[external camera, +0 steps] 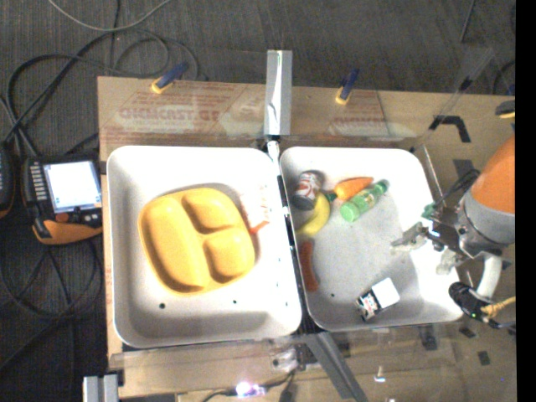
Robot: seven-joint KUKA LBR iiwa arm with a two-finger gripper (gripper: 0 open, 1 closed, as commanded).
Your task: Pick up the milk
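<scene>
Spanning the desk (117, 107), two white bins sit side by side. A yellow sectioned tray (199, 237) lies in the left bin (126, 308). At the right bin (419, 308) rim hangs the end effector (416, 239), whether clenched or released I cannot tell. Inside are a green bottle (363, 200), banana (316, 214), carrot (353, 186), can (306, 187), and the small milk carton (378, 297) near the front wall

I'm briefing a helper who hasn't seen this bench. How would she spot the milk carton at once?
Look in the right-hand white bin, then down to its near edge. The milk carton lies there alone on bare floor, apart from the banana, green bottle and can clustered at the far side. It is the only small, boxy, white-and-dark item.
</scene>
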